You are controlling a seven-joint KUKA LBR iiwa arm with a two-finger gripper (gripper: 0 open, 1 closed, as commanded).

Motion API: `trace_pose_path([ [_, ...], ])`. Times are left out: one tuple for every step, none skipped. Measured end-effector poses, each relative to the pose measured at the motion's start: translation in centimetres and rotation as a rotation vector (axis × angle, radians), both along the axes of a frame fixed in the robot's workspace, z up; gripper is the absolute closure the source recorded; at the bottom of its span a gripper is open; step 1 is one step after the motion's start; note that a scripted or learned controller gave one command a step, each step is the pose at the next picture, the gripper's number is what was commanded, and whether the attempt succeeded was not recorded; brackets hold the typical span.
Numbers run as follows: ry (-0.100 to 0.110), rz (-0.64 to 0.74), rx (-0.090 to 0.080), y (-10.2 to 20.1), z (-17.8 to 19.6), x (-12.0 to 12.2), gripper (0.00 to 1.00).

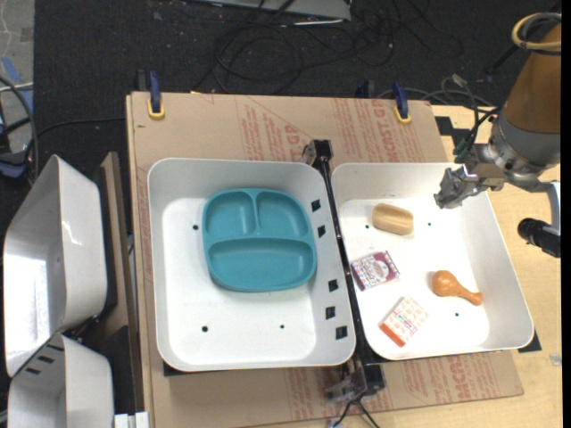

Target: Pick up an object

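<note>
We found the gripper (452, 188) above the right bin's (500, 266) far corner, its opening impossible to judge. Below lay a bun (393, 218), packet (375, 269), drumstick (455, 287) and card (403, 320). The left bin (169, 266) held a teal tray (260, 240). Both bins sat on cardboard (268, 123), cables (268, 34) beyond.
</note>
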State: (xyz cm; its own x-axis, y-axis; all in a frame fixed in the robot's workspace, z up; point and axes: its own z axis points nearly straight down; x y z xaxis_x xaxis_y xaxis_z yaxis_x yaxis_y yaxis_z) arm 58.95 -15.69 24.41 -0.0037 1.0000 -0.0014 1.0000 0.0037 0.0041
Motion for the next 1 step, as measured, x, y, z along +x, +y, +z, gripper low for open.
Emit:
trace_pose_path([
  [0.004,0.003,0.003,4.37,0.33,-0.85,1.00],
])
